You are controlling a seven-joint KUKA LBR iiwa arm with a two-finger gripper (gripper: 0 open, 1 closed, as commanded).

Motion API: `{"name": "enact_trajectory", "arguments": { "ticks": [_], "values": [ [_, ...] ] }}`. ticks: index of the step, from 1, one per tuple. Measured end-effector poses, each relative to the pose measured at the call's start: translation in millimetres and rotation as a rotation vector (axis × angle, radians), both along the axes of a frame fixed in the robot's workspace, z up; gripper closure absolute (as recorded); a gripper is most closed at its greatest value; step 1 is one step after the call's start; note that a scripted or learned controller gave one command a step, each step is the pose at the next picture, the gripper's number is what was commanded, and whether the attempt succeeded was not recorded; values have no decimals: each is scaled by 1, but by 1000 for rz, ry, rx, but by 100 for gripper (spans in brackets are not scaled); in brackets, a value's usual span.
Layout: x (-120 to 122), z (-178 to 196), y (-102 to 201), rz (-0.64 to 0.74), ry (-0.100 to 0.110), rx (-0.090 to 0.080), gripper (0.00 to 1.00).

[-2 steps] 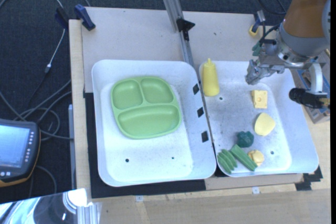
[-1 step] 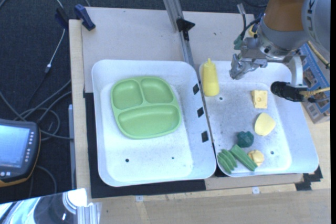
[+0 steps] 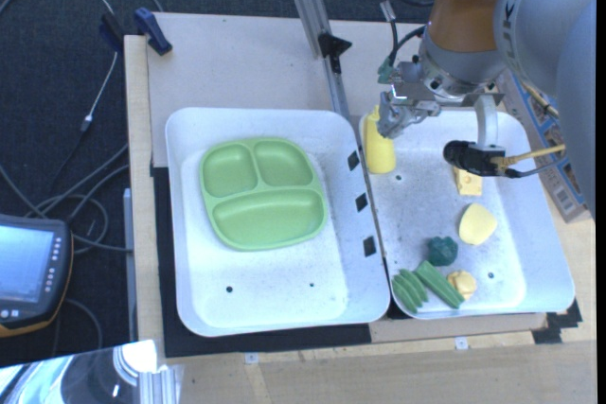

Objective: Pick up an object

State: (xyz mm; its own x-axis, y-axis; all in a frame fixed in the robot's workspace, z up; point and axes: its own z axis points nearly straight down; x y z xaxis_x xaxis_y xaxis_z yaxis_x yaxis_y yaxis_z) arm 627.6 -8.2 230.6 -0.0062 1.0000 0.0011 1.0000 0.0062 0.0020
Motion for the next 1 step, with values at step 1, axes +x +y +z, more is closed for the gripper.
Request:
{"name": "enact_trajectory", "arguments": {
  "ticks": [1],
  "values": [
    [18,10,57,1,-2,2,100]
  ]
}}
